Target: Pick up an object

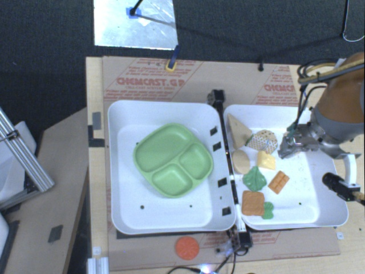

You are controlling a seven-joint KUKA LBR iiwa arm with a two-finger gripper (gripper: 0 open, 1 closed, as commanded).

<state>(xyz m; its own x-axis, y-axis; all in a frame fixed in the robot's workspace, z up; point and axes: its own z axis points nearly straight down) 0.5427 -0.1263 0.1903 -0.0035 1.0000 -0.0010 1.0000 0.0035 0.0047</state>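
Fingers of the gripper (287,147) are hovering just right of the speckled ball (264,140); their spread is unclear. Yellow block (266,161), orange waffle (278,182) and green broccoli (255,178) are lying close below in the right bin (328,210).

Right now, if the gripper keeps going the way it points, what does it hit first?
Probably the yellow block, just below-left of the gripper in the right bin. The speckled ball sits close by, and depth is hard to judge from above.
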